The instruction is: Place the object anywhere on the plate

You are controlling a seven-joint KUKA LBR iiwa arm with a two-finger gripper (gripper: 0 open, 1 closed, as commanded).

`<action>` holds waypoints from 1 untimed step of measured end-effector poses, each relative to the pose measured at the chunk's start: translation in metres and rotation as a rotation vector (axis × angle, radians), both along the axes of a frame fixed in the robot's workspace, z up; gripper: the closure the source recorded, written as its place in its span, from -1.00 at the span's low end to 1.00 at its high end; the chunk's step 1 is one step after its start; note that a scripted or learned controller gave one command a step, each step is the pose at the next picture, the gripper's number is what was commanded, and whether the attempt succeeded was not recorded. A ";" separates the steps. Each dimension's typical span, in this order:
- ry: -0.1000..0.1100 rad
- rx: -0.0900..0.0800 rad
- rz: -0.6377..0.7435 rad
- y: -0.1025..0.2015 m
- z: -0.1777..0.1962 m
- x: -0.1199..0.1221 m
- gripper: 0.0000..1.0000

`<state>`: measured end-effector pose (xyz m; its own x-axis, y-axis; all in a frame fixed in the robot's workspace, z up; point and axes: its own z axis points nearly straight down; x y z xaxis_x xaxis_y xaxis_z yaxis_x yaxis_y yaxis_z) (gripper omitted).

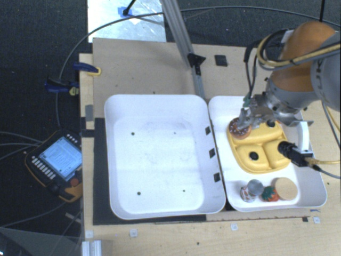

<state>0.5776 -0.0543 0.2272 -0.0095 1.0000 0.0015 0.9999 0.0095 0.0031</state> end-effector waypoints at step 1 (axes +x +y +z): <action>0.000 0.000 0.001 0.052 -0.010 0.013 1.00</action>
